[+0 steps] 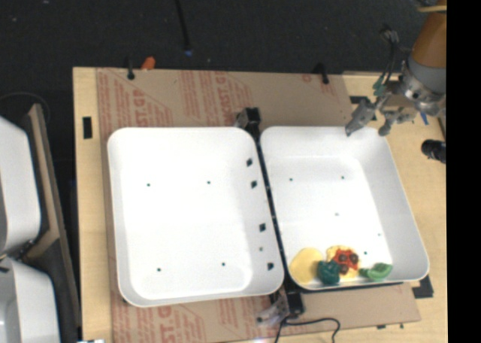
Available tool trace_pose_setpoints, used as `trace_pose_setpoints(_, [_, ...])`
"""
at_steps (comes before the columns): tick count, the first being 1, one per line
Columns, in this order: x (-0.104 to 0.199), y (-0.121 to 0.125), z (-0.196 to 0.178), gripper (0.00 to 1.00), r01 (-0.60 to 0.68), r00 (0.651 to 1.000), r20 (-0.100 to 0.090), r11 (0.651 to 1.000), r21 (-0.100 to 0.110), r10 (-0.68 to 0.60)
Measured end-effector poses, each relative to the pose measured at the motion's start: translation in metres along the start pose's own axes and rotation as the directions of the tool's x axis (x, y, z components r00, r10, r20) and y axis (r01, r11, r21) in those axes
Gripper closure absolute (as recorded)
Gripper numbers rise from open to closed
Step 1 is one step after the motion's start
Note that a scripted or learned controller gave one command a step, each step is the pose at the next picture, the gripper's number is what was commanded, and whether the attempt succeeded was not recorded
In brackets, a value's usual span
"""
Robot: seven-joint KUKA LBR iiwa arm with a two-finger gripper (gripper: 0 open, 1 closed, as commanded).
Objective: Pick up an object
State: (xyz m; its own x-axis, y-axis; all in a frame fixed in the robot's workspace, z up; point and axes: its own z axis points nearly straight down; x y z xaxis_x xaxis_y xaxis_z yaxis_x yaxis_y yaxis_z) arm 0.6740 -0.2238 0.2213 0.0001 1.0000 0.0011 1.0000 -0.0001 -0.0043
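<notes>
- Objects for picking lie bunched in the near corner of the right bin (391,183): a pale yellow disc (303,265), a dark teal piece (328,273), a red and orange toy (345,258) and a green piece (378,271), touching or just beside one another against the front wall.
- The left bin (180,213) shows bare white floor with a few dark specks.
- The hand (370,122) hovers over the far right corner of the right bin, well apart from the cluster, its two fingers spread with nothing between them.
- Step in hand, as I judge it: the approach, with no grasp begun.
- The next move calls for travel across the bin toward the front wall, then a descent onto one piece.
- Risk: the pieces crowd together beside the wall, so the fingers may straddle two or strike the rim.
</notes>
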Motion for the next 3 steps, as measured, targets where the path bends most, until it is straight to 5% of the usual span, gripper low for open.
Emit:
trace_pose_setpoints(2, [0.001,0.003,0.115,0.0,0.0,1.0,0.0,1.0,0.0,0.0])
trace_pose_setpoints(3, [0.0,0.004,0.1,1.0,0.001,1.0,0.003,1.0,-0.007,-0.001])
